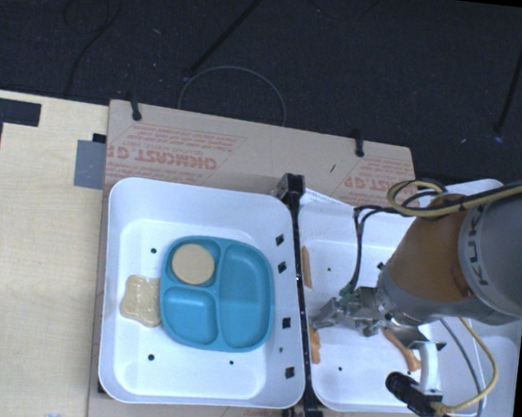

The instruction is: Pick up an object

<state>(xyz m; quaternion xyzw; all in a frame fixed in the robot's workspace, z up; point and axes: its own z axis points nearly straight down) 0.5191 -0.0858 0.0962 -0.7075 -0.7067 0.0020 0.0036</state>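
Note:
My gripper [335, 312] hangs low over the left part of the right bin [351, 398], below the grey arm with its orange band [429, 266]. A thin orange stick [305, 263] lies by the divider just above and left of the gripper. A short orange piece [314, 347] lies just below it. Another orange item [404, 345] peeks out from under the arm. In the left bin [119, 365] a blue divided plate [230, 308] carries a round tan disc [192, 263] in its upper-left compartment. A pale yellow lumpy piece [141, 300] rests against the plate's left edge.
A black clamp strip [292, 282] runs between the two bins. Cables [468, 370] loop off the arm over the right bin's lower right, near a black part [409, 389]. Both bins rest on a cardboard sheet [202, 153] on the pale wooden bench [18, 267].

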